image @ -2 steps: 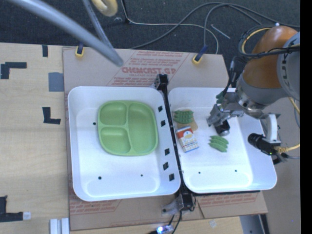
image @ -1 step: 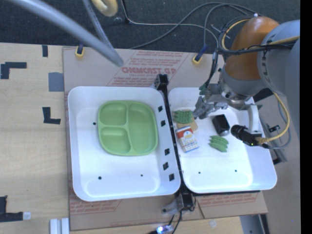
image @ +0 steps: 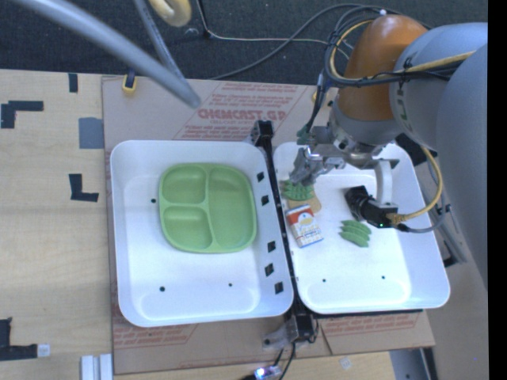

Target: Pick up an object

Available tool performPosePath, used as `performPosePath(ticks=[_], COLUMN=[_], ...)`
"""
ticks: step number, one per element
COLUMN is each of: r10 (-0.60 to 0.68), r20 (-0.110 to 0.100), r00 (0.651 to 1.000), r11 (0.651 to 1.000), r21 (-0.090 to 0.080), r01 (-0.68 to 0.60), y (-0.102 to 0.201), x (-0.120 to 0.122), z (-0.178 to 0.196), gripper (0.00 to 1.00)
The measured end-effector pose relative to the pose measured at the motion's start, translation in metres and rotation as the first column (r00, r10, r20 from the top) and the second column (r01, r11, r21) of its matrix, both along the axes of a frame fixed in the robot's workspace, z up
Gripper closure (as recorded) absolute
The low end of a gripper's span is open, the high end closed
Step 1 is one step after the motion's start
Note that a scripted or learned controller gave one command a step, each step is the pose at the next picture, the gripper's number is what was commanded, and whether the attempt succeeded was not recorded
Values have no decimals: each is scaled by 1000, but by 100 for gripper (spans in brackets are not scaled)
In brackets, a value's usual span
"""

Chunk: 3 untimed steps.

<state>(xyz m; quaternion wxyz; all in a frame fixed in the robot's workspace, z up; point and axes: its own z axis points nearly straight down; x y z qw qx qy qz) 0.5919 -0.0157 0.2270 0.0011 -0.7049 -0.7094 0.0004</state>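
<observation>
In the right bin (image: 412, 287) lie a small red and white box (image: 303, 224), a green leafy toy (image: 356, 233) to its right, and a tan piece with a green toy on it (image: 299, 193) near the bin's left wall. My gripper (image: 306, 169) hangs low over that green and tan toy at the bin's upper left. Its tips hide the upper edge of the toy. The arm's orange band (image: 380, 46) is above it, and a black cable fitting (image: 366, 207) sits to the right.
The left bin (image: 135, 283) holds a light green divided plate (image: 208, 207). Black clips run along the divider (image: 273, 220) between the bins. A grey pole (image: 95, 30) crosses the upper left. Cardboard lies under both bins.
</observation>
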Motion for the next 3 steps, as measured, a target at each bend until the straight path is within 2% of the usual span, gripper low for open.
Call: performPosePath(ticks=[1,2,3], r10=[1,-2,-4], r20=[0,0,-1], r00=[1000,1000,1000], r11=[1000,1000,1000], r21=[1,-2,-3], r01=[-1,2,4], y=[57,95,93], x=[16,38,38], z=[5,0,0], gripper=[100,100,0])
